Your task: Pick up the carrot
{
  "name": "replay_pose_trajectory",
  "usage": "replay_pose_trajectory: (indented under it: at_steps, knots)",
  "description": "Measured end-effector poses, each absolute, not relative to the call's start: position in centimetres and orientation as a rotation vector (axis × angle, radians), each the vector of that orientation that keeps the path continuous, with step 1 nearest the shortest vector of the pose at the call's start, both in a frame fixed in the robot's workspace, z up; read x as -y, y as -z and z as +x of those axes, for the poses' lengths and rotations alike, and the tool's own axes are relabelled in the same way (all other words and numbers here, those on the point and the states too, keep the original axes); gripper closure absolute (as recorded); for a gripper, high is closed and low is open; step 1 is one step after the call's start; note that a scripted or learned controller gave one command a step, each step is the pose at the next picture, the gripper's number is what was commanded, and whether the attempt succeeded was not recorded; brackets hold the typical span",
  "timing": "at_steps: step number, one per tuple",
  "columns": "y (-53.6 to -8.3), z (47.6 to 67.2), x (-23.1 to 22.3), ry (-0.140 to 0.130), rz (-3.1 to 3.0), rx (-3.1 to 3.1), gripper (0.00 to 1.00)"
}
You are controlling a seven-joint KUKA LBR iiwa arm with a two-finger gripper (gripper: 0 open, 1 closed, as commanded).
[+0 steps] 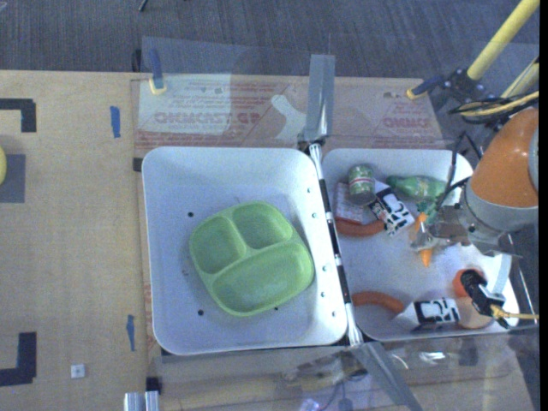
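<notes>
Orange tapered carrot point(425, 253), small, upright-tilted, directly beneath the grey two-finger gripper point(431, 236); jaws' state cannot be told.

Two shallow white bins sit side by side, the left bin point(163, 229) in the frame's centre and the right bin point(390, 268) toward the right edge. The left one contains one green divided tray point(251, 258). The right one contains one small green can point(360, 179), one green bottle point(417, 186), two orange-red sausage-like pieces point(358, 226) point(377, 300), and two black-and-white tagged blocks point(394, 211) point(437, 312).
</notes>
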State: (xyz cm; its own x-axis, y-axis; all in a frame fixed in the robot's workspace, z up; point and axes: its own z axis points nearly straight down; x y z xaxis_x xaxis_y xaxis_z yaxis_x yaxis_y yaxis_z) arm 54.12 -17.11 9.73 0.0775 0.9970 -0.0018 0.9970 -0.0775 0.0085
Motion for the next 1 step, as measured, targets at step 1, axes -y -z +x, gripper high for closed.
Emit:
replay_pose_trajectory:
  at_steps: [1]
  knots:
    - [-18.46,56.27,5.28,0.0,2.274,-2.167,1.0]
